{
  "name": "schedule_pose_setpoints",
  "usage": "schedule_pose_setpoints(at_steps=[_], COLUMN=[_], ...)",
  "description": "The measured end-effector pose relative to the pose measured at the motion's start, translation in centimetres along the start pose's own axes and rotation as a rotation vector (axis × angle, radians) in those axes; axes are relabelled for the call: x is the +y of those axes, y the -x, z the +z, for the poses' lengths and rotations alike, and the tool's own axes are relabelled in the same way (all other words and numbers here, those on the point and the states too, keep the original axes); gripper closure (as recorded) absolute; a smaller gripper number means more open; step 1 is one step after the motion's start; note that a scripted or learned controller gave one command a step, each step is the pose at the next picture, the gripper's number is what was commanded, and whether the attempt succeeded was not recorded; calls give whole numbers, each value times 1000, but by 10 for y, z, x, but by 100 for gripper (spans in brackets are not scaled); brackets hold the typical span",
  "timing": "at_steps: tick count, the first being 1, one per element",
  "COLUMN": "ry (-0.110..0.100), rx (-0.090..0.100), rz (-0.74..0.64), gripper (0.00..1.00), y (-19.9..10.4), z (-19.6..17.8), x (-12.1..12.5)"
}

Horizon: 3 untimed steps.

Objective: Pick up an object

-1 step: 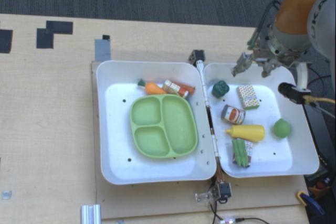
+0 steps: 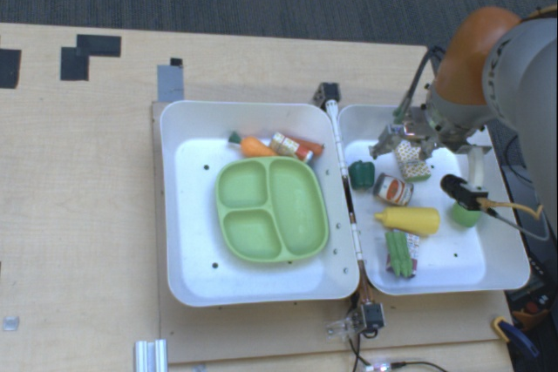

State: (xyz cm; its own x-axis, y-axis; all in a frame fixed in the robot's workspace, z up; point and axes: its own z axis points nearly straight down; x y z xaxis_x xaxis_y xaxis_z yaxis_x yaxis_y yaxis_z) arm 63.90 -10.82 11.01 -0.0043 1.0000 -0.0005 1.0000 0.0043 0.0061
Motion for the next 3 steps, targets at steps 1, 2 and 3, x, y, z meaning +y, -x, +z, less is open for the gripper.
schedule_pose_setpoints(at_steps=[1,2,3], ry=[15,15,15], rx=[-7,-5,-5], rz=[1,1,2], gripper=[0,0,0], y=[-21,-16,-18], z=[18,19,19], x=[-23,-46,-96])
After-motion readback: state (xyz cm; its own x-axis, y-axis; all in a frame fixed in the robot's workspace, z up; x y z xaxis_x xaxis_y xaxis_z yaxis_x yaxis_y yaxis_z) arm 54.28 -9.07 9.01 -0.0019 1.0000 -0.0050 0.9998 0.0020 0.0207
